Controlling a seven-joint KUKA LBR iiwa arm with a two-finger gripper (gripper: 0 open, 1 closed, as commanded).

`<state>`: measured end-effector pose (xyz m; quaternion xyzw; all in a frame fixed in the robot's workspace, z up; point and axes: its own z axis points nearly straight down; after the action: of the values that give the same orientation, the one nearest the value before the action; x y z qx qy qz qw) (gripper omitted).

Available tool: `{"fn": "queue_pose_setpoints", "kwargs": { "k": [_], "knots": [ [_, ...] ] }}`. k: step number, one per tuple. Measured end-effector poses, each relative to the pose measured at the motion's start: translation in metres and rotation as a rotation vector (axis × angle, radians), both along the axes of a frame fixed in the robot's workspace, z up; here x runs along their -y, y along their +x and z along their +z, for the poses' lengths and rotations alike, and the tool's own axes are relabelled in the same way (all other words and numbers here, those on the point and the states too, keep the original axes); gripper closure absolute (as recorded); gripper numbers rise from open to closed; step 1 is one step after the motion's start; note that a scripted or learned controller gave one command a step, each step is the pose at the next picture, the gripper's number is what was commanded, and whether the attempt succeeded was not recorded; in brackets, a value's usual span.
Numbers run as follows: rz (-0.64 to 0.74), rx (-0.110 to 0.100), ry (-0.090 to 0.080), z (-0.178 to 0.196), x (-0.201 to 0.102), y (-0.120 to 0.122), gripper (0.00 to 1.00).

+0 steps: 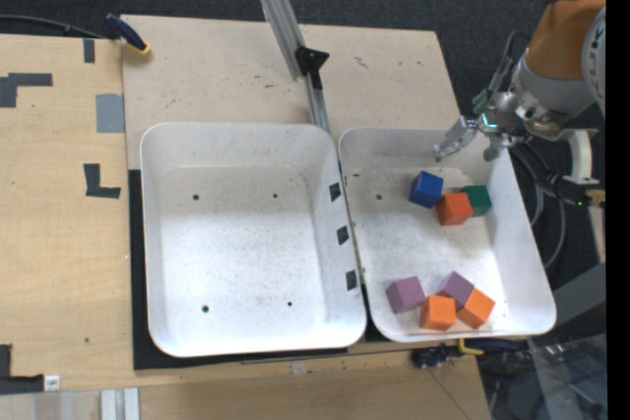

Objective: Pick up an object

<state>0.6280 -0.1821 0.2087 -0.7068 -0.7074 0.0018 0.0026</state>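
A grey arm [551, 84] with an orange band [571, 25], black cables looped on top, and a silvery end effector [455, 143].

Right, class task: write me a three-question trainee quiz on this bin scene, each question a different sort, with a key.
1. True or false: the blue cube lies in the left bin.
2. How many purple cubes are in the right bin?
3. Which cube touches the green cube? A blue, B red, C purple.
Key: 1 false; 2 two; 3 B.
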Motion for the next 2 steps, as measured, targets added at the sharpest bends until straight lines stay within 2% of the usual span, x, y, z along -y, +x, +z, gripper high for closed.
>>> {"fn": "queue_pose_setpoints", "kwargs": {
  "k": [1,2],
  "knots": [
    [0.002,0.005,-0.002,0.003,0.000,0.001,0.00],
    [0.001,-0.001,-0.001,-0.057,0.002,0.008,0.00]
  ]
}}
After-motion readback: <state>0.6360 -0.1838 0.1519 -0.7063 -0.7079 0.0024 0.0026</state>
